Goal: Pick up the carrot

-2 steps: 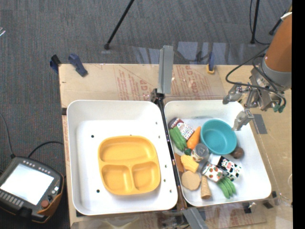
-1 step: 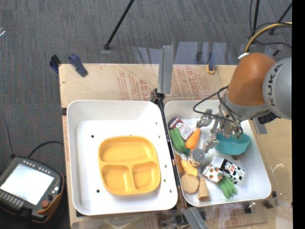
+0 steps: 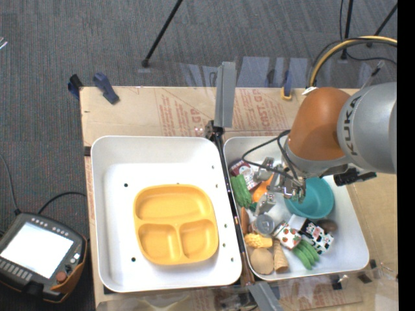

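Reaching in over the right bin (image 3: 360,251), the grey arm (image 3: 363,131) with its orange band hangs its gripper (image 3: 275,188) above the bin's inner half, beside the teal bowl (image 3: 312,198). Whether the claw is released or clenched cannot be told; wrist hardware and cables mask it.

The left bin (image 3: 117,167) adjoins the right bin along a shared wall and holds a yellow divided plate (image 3: 175,224), lying flat near its centre.

Within the right bin, the teal bowl sits toward the middle, partly under the arm's wrist. The carrot (image 3: 260,192), an orange piece, lies just beside the gripper on the side toward the shared wall, with a green vegetable (image 3: 242,190) touching or close against it nearer that wall. No item is seen between the claw's tips.

Toward the right bin's near edge lie a yellow corn piece (image 3: 258,241), a tan bread-like item (image 3: 262,260), a cone (image 3: 280,258), a black-and-white spotted block (image 3: 318,236) and a second green item (image 3: 307,254), crowded together.
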Action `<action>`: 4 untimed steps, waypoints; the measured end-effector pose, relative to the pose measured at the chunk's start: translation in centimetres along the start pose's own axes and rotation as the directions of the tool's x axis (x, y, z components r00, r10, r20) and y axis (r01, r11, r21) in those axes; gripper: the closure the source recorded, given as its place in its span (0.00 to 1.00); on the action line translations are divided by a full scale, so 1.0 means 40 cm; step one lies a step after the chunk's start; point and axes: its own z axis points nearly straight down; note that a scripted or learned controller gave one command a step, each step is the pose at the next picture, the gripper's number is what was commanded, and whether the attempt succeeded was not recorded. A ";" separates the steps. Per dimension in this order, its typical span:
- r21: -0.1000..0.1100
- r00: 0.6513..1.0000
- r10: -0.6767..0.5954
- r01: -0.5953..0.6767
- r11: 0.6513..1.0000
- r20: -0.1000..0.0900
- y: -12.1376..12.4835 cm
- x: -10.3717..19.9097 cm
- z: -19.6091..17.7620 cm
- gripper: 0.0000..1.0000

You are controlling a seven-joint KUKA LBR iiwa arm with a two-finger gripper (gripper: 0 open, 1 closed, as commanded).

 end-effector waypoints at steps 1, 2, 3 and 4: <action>0.000 0.997 0.083 -0.083 0.997 -0.005 -0.025 0.104 0.006 0.00; -0.004 0.968 -0.249 0.249 0.968 -0.008 0.000 -0.013 0.012 0.00; -0.004 0.967 -0.254 0.254 0.967 -0.005 0.006 -0.015 -0.015 1.00; -0.004 0.844 -0.537 0.537 0.844 0.002 0.113 -0.109 -0.307 1.00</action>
